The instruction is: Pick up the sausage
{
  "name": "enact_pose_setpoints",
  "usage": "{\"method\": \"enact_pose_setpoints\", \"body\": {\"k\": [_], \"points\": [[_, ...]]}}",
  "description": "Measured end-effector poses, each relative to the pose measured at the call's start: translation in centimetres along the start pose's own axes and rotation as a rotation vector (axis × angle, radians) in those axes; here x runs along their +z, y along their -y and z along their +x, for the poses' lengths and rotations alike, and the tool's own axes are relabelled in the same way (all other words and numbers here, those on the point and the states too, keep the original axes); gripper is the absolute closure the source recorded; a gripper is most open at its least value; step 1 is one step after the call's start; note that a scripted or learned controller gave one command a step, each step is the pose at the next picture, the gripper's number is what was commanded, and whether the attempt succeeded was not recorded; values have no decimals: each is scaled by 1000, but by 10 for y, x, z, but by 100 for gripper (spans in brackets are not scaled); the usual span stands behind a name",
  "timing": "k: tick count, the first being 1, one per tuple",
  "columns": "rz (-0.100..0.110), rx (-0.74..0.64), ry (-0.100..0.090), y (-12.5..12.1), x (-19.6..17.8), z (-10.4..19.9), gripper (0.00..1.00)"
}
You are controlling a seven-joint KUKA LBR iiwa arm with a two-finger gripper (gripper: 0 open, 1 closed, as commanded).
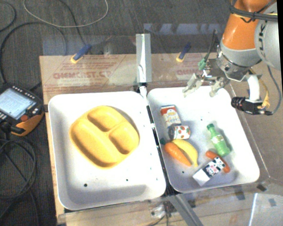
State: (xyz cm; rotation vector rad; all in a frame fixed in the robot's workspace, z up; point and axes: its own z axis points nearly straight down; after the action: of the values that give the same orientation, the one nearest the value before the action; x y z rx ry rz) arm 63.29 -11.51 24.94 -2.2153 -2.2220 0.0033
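Pincer (203, 84) spread wide, holding nothing; sausage (213, 157) well below it, half-buried, looks light and slick, so grab mid-body.

Dark carpet (22, 200) lay far left of the claw, crossed by loose cables (67, 16); a handheld control pendant (13, 109) rested there beside the brown bench board (93, 72).

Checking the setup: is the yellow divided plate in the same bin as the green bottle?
No, the yellow divided plate lies in the left bin; the green bottle is in the right bin.
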Motion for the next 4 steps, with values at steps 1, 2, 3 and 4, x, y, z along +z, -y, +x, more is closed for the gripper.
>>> {"method": "enact_pose_setpoints", "body": {"k": [1,2,3,4], "points": [[4,-4,-1,-1,-6,1,100],[0,195,0,22,19,14,100],[0,227,3,68,43,1,100],[2,229,0,122,93,21,100]]}}
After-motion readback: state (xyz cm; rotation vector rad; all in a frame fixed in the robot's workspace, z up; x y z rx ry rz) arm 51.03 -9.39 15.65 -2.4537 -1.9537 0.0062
